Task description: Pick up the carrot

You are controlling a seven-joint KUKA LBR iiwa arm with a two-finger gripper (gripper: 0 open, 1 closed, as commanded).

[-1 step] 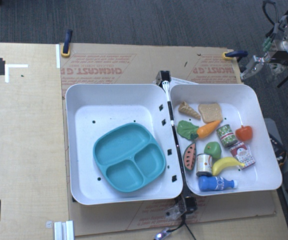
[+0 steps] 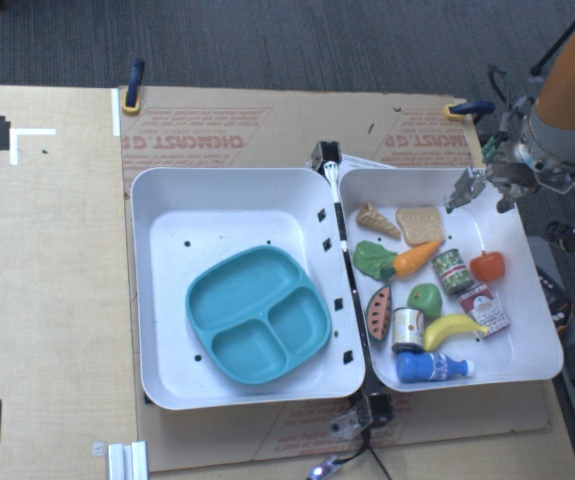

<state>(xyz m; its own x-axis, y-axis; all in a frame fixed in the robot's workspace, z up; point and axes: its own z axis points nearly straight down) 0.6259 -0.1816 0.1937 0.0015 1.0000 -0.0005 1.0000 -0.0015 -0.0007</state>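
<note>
Even, diffuse overhead lighting; moderately bright, no hard glare. Soft, short shadows beneath the blue plate (image 2: 258,314) and along the inner walls of the left bin (image 2: 152,268). Mild sheen on the white plastic of the right bin (image 2: 527,318) and on the metal can (image 2: 407,329). Fairly sharp at centre; small items slightly soft through low resolution. Arm (image 2: 572,88) at right edge blurred and partly cropped. Grey carpet (image 2: 317,18) at top darker than the tan surface (image 2: 47,268).

arm (image 2: 571,78): enters at 3 o'clock edge, orange band uppermost, grey wrist below | gripper (image 2: 484,192): at about 2 o'clock, hanging downward toward 8 o'clock | fingers: spread apart, nothing between them
</note>
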